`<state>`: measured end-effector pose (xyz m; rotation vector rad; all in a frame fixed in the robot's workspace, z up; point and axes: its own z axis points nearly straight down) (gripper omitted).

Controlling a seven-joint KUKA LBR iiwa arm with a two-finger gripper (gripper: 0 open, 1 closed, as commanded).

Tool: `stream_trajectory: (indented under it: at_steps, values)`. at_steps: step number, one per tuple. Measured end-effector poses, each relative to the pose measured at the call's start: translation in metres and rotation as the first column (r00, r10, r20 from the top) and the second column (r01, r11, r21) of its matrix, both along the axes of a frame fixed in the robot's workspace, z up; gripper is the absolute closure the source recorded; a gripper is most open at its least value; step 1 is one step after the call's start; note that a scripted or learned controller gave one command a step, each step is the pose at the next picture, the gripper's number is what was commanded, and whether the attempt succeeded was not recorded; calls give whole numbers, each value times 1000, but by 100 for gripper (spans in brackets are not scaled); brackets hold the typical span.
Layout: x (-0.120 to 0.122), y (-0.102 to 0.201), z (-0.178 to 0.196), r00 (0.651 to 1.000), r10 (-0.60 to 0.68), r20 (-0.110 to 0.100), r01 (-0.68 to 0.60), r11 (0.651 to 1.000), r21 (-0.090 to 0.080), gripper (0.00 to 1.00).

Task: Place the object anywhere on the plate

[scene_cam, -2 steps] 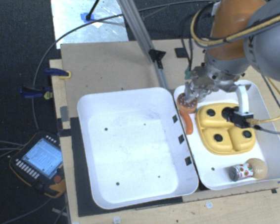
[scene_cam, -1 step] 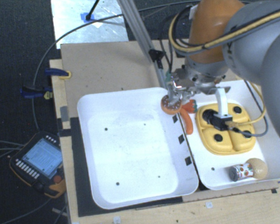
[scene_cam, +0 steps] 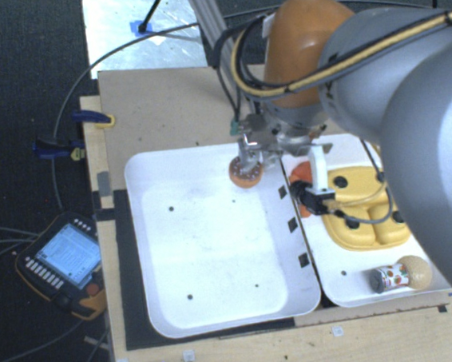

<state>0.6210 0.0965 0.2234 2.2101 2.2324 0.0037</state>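
A small round orange-brown object (scene_cam: 245, 175) lies at the far right corner of the left bin (scene_cam: 208, 242). My gripper (scene_cam: 247, 163) hangs straight over it, its tip right at the object's top. The yellow plate (scene_cam: 366, 211) lies in the right bin (scene_cam: 354, 287), to the right of the gripper and across the divider between the bins. The grey arm covers the plate's right part.
A small orange item (scene_cam: 298, 174) sits at the plate's far left edge. A printed can (scene_cam: 387, 279) and a beige ball (scene_cam: 417, 271) lie at the front of the right bin. A handheld pendant (scene_cam: 64, 257) rests left of the bench.
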Motion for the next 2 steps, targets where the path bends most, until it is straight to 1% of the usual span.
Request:
stream_trajectory:
  at_steps: [1,2]
  values:
    - [8,54,-8,1000,-1,1,1,1000,0,100]
    - [7,51,-8,1000,-5,0,5,1000,-1,0]
